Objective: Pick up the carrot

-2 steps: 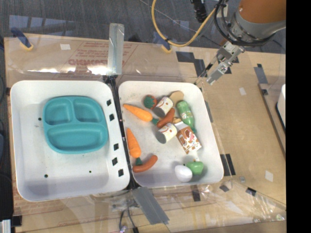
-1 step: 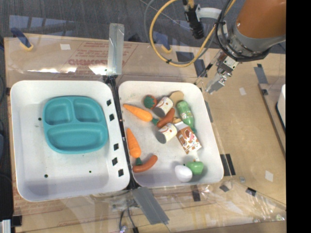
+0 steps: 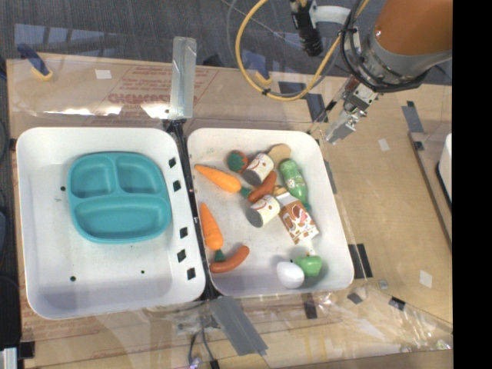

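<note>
Two orange carrots lie in the right bin (image 3: 332,206). One carrot (image 3: 217,179) rests slantwise near the bin's upper left, its green end pointing to the bin's middle. The other carrot (image 3: 210,227) lies along the left wall, green top toward the front. My gripper (image 3: 345,118) hangs above the bin's far right corner, well apart from both carrots, with nothing seen in it.
The right bin also holds a red sausage (image 3: 231,258), a second sausage (image 3: 264,185), a green bottle (image 3: 292,177), two small cans (image 3: 264,210), a carton (image 3: 299,224), a white egg (image 3: 290,274) and a green fruit (image 3: 310,265). A teal divided plate (image 3: 119,196) lies in the left bin (image 3: 31,283).
</note>
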{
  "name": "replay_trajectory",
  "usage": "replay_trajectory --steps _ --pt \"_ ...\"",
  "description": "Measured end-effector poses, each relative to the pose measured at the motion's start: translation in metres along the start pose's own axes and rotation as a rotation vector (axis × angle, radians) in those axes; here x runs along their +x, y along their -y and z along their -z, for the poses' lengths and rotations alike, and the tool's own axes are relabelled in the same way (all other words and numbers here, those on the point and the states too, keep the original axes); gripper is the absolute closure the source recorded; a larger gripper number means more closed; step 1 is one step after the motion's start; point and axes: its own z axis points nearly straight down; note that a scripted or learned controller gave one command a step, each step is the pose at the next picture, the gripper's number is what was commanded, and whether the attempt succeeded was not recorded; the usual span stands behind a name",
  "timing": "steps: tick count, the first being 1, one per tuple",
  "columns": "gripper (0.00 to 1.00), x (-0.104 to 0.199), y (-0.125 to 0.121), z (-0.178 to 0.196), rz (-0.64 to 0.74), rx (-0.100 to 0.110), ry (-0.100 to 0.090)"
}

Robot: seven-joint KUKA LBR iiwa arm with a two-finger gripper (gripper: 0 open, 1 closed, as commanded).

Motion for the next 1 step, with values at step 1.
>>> replay_trajectory --steps 1 --pt "1.00 -0.0014 0.0049 0.0099 0.008 0.005 0.000"
